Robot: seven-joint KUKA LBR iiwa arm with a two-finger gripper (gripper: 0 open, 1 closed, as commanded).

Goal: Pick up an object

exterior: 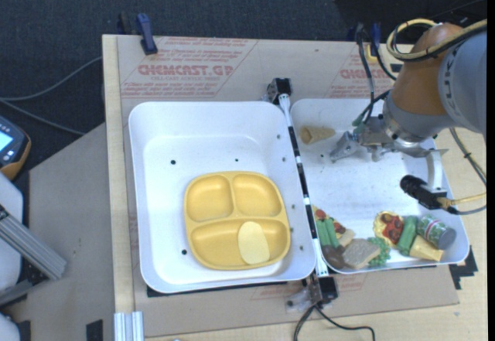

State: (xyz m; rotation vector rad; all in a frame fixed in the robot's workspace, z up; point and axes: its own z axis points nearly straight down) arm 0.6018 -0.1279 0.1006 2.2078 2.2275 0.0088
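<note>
My gripper hangs over the back half of the right bin. It is open, its fingers are spread wide, and nothing sits between them. A small tan piece lies just left of it, near the bin's back left corner. Along the front wall of that bin lies a heap of toy food: red and green pieces, a grey-brown slab, a red-yellow item, a green can and a yellow wedge.
The left bin holds a yellow compartment plate with a pale yellow disc in its front section. A black plug on a cable hangs over the right bin's right side. Blue clamps grip the bench's back edge.
</note>
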